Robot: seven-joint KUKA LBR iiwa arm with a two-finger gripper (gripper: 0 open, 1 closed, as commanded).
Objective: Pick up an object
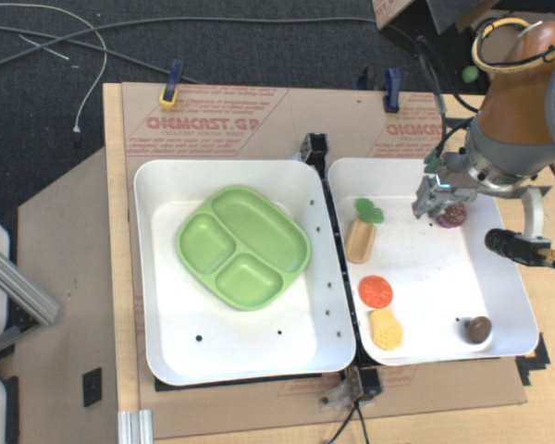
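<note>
The gripper (pixel 435 197) hangs in the upper right of the frame, over the right bin (pixel 499 340); whether its fingers are spread or clenched I cannot tell; a dark reddish object (pixel 454 215) lies just beside it, partly hidden; a descent slightly off-centre could nudge it away; its identity stays unclear.

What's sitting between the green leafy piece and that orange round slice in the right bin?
In the camera view, a tan cylindrical block lies between the green leafy piece and the orange round slice.
</note>
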